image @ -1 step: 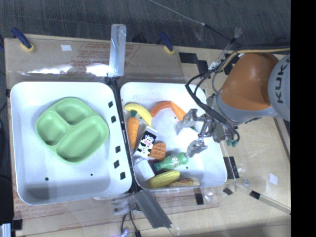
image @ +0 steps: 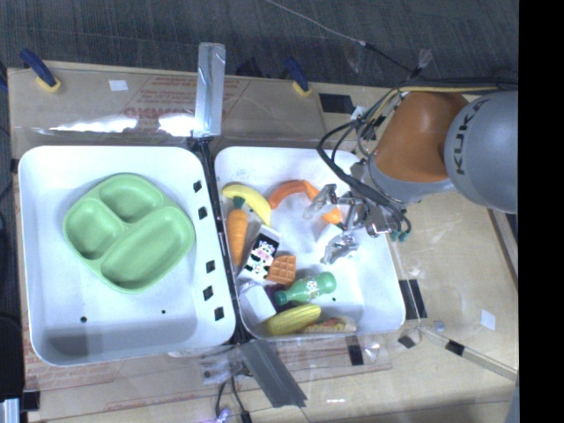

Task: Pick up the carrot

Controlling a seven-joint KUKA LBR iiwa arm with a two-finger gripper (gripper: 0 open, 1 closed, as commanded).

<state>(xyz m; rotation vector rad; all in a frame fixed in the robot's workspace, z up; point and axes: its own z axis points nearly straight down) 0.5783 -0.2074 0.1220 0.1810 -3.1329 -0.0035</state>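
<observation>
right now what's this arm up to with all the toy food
The arm's gripper hangs open over the right bin, fingers spread, holding nothing. The carrot it is meant to pick up lies at the bin's left wall, beside a banana, apart from the gripper. A green divided plate sits in the left bin.

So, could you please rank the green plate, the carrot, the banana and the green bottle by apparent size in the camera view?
1. green plate, by far.
2. carrot, banana and green bottle: too alike to rank.
</observation>
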